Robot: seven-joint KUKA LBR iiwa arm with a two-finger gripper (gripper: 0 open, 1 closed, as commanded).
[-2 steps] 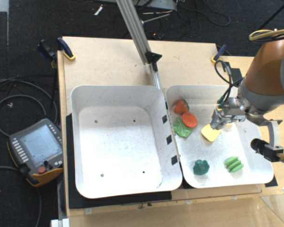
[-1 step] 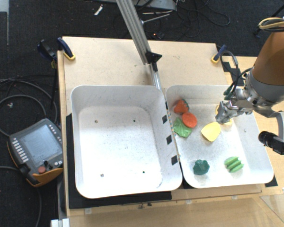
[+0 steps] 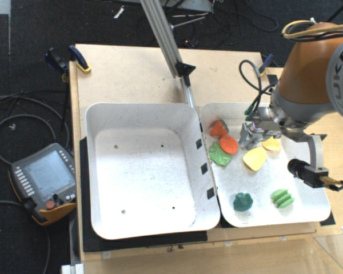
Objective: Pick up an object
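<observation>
Pincer (image 3: 252,136) low in right bin (image 3: 314,210), can't tell its state; nothing seen held, pick not done. Just beside it: yellow piece (image 3: 255,160), orange pieces (image 3: 224,137). Green leafy piece (image 3: 219,155) near the bin's left wall; broccoli (image 3: 242,201), green ridged piece (image 3: 282,197) near front edge. Left bin (image 3: 103,119) holds nothing.

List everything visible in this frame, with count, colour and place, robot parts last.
bins: 2, white, side by side on the bench
orange pieces: 2, right bin, upper left
green leaf: 1, right bin, below the orange pieces
yellow pieces: 2, right bin, centre
dark green piece: 1, right bin, bottom
light green piece: 1, right bin, bottom right
pendant: 1, grey and orange, floor at left
arm: 1, grey and orange, from right
gripper: 1, over the right bin, by the yellow pieces
</observation>
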